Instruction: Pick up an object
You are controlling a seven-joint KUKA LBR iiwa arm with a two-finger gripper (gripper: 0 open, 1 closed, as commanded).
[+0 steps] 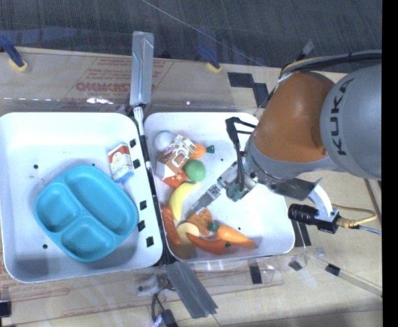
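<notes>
You are looking at the arm (pixel 322 125) reaching in from the right over the right bin (pixel 270 230), with the gripper (pixel 202 201) hanging low above the pile of toy food along that bin's left side. The fingers are pointing down-left toward the banana (pixel 179 199); whether they are spread or pressed together, I cannot tell, and nothing is showing between them.

The candidate objects are lying crowded. The banana is touching the green lime (pixel 195 171) above it and an orange piece (pixel 200 219) below it, with the carrot (pixel 230 234) just beside that. A printed packet (pixel 177 154) is sitting at the top of the cluster.

Risks I am judging from here:
- The fingers are descending into a tight heap, so one may be landing on top of a neighbour rather than beside the banana, giving an empty close.
- The curved, smooth banana is likely to be slipping out sideways.
- The pile is pressing against the bin's left wall, leaving little room on that side.

The left bin (pixel 22 155) is holding a blue divided tray (pixel 83 211) and a small carton (pixel 120 162), well apart from the gripper.
</notes>
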